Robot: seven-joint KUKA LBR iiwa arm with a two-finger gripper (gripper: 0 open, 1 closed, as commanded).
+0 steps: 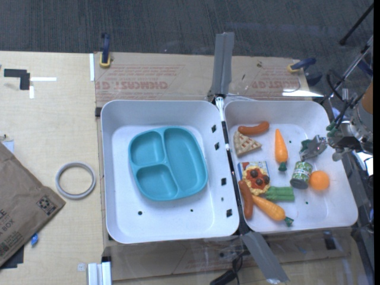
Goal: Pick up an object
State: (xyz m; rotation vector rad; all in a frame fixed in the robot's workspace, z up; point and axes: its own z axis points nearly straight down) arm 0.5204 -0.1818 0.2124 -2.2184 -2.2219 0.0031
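The right bin (332, 218) holds several toy foods. An orange carrot (280, 146) stands near the middle, with a green can (301, 173) and an orange ball (319, 180) to its right. A sausage (253, 127) and a pizza wedge (245, 142) lie toward the back left. A picture card (255, 177), green beans (279, 193), a second carrot (270, 207) and a red sausage (245, 198) lie at the front. My gripper (313, 148) hangs over the bin's right part, just behind the green can, with nothing seen in it.
The left bin (119, 218) carries a teal divided plate (167, 162). A tape ring (75, 179) and a brown box (21, 203) lie on the bench at the left. The arm's base and cables (356, 132) crowd the right bin's right rim.
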